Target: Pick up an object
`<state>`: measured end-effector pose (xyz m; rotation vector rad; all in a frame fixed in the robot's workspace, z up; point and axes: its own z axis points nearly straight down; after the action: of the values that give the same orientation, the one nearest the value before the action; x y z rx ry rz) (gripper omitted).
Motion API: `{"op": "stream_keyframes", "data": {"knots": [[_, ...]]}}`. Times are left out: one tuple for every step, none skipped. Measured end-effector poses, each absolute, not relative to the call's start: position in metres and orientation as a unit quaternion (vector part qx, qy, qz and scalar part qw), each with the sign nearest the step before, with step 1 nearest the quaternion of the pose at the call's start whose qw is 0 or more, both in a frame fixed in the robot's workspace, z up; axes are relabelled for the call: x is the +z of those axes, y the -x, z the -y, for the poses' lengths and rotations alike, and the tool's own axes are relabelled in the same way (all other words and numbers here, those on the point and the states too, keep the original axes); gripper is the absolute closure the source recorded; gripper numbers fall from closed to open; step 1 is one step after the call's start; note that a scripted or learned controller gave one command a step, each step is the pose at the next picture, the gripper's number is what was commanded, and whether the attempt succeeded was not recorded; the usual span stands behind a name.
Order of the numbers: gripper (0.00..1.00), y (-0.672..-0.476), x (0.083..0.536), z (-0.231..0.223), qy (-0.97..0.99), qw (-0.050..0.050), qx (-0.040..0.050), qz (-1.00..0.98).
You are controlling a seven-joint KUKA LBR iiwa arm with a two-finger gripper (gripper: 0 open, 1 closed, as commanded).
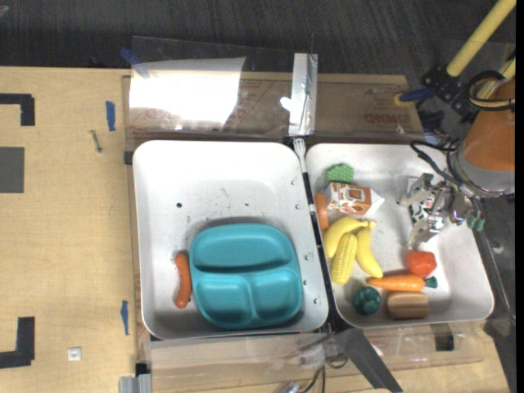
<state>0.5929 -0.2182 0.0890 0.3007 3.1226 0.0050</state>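
We see the gripper (pixel 426 211) hanging over the right bin (pixel 479 281), near its back right part, with the grey arm (pixel 491 142) and its orange band reaching in from the right. The metal fingers are a blur of wires and small parts, and we cannot tell whether the claw is wide or narrow; nothing shows between them.

The objects to pick lie in the right bin. Just below the gripper sits a red tomato (pixel 421 263), and beside it a carrot (pixel 396 283) lies flat, touching or nearly touching it. A brown bread roll (pixel 407 304) rests at the front edge, with a dark green vegetable (pixel 368 300) to its left. Along the left side of that bin we see a banana (pixel 366 248) and a corn cob (pixel 345 255) close together, a small carton (pixel 350 199) behind them, and a green leafy piece (pixel 340 173) at the back.

The left bin (pixel 164 178) holds a teal divided tray (pixel 244 275) toward the front, and an orange sausage (pixel 182 279) lies just beside the tray's left edge.
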Motion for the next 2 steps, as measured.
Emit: {"op": "stream_keyframes", "data": {"knots": [[0.00, -0.584, 0.088, 0.187, -0.161, 0.002, 0.0003, -0.987], [0.00, -0.483, 0.116, 0.143, -0.108, 0.001, 0.0004, -0.994]]}}
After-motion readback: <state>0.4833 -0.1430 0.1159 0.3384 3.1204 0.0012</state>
